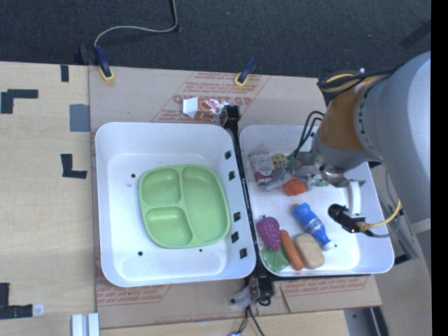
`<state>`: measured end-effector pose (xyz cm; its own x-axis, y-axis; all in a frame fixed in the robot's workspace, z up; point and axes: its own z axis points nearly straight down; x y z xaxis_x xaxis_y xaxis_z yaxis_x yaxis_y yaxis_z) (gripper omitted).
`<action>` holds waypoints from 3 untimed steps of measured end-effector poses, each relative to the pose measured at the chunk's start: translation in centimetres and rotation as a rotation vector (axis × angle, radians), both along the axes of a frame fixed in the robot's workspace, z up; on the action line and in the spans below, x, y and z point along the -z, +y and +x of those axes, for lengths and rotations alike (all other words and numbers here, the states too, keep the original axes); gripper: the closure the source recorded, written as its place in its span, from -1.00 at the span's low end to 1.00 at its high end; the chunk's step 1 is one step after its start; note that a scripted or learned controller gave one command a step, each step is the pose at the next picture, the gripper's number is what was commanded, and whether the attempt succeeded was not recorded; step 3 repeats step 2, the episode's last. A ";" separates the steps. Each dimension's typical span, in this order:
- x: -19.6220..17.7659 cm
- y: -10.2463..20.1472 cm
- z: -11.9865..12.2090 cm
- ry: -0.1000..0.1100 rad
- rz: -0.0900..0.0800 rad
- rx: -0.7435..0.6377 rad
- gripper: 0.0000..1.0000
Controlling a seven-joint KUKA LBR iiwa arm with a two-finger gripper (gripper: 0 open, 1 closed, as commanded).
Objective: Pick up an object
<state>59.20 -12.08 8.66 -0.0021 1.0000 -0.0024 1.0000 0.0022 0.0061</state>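
Observation:
My gripper (297, 172) reaches into the right bin (371, 257) from the right, low over its upper middle. Right under its tip lies a small orange-red item (295, 186); whether it is gripped is unclear. A clear packet with red print (262, 166) lies just left of the tip. Toward the front are a blue bottle (311, 224), a tan bread roll (310, 250), an orange carrot (290, 249), purple grapes (268, 231) and a green leafy piece (274, 260).
The left bin (115, 152) holds a green divided plate (185, 206). A black divider (240, 187) with clips runs between the bins. The grey arm with its orange band (343, 121) covers the right bin's upper right. Cables (364, 224) hang by the wrist.

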 end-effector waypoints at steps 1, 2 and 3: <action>-1.0 -0.1 0.0 0.001 -0.001 0.001 1.00; -9.8 8.1 -3.2 0.005 0.003 0.000 1.00; -9.8 8.1 -3.2 0.005 0.003 0.000 1.00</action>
